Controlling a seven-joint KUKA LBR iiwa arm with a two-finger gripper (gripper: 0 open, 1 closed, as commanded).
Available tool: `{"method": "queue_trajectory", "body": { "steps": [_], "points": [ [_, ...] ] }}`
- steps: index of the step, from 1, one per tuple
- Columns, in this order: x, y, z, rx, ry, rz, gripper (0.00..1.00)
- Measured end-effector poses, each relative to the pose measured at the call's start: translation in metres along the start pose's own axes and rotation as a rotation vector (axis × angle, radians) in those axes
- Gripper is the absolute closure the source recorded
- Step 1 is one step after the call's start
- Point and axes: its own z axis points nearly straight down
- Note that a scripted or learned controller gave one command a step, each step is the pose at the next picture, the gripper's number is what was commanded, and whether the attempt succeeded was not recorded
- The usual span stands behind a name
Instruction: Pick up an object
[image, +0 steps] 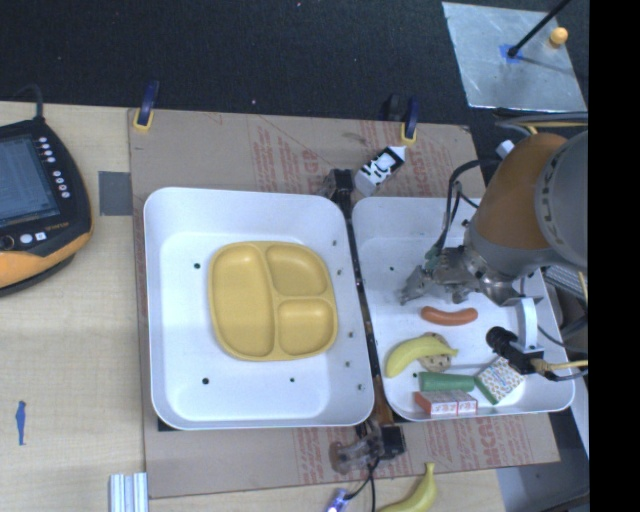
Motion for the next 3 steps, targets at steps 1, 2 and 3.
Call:
{"method": "queue_trajectory", "body": {
  "steps": [1,2,3],
  "points": [
    [-0.013,-0.032,0.011,0.0,0.002,0.003,0.0],
    [-0.014,-0.032,0.0,0.002,0.001,0.0,1.0],
    [0.061,0.014,-0.091,-0.003,0.004,0.005,1.0]
  ]
}}
